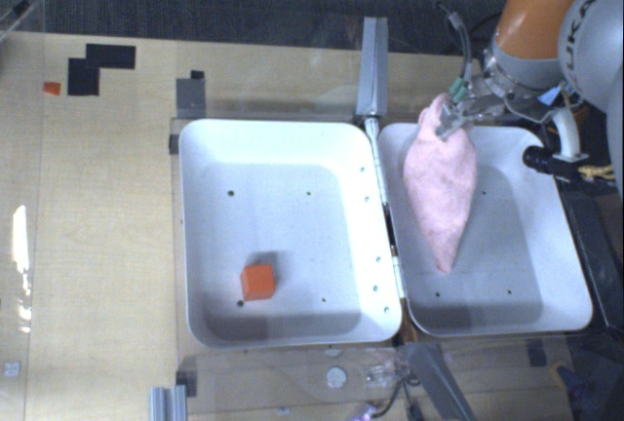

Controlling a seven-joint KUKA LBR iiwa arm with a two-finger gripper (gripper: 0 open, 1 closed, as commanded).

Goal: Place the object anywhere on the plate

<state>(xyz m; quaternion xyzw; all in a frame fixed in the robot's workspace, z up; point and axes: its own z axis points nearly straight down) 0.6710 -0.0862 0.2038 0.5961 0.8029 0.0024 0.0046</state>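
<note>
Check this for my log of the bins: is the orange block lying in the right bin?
No, the orange block lies in the left bin, while the right bin holds the pink cloth.

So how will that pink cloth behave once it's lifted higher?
Probably floppy: the pink cloth hangs in a long drape from the gripper, tip trailing in the right bin. Likely light, and it may swing or slip.

A robotics lab, by the look of it: a pale wooden bench (97, 244) carrying two shallow white bins (195, 214) in metal brackets (371, 68), black tape marks (96, 66), and a grey-and-orange industrial arm (556, 10) trailing cables
</note>
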